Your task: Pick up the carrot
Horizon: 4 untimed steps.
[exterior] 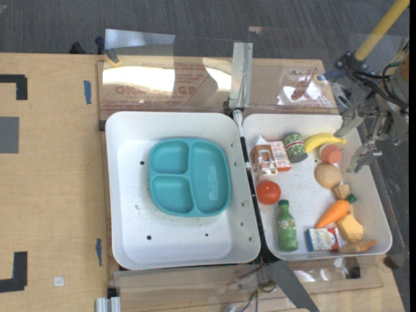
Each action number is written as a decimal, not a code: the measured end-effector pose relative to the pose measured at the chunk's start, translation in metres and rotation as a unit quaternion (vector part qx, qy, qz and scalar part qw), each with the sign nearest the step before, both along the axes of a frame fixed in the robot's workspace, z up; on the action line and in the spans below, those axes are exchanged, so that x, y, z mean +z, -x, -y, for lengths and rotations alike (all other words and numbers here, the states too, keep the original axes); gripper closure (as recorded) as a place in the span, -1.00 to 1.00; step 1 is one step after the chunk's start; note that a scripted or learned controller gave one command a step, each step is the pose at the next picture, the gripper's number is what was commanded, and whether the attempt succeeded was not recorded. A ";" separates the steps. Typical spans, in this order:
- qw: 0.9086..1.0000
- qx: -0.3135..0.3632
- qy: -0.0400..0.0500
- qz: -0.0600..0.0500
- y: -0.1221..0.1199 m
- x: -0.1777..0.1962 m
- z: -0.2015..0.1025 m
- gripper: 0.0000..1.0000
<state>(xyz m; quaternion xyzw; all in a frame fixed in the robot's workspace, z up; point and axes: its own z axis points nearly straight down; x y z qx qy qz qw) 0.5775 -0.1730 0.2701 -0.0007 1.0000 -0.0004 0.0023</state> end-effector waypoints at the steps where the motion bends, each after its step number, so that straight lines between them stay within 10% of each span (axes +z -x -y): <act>1: 0.998 0.063 -0.001 -0.003 0.060 -0.098 0.017 -1.00; 2: 0.998 0.054 0.003 0.008 0.064 -0.167 0.009 -1.00; 4: 0.998 -0.056 0.005 0.010 0.075 -0.173 0.004 -1.00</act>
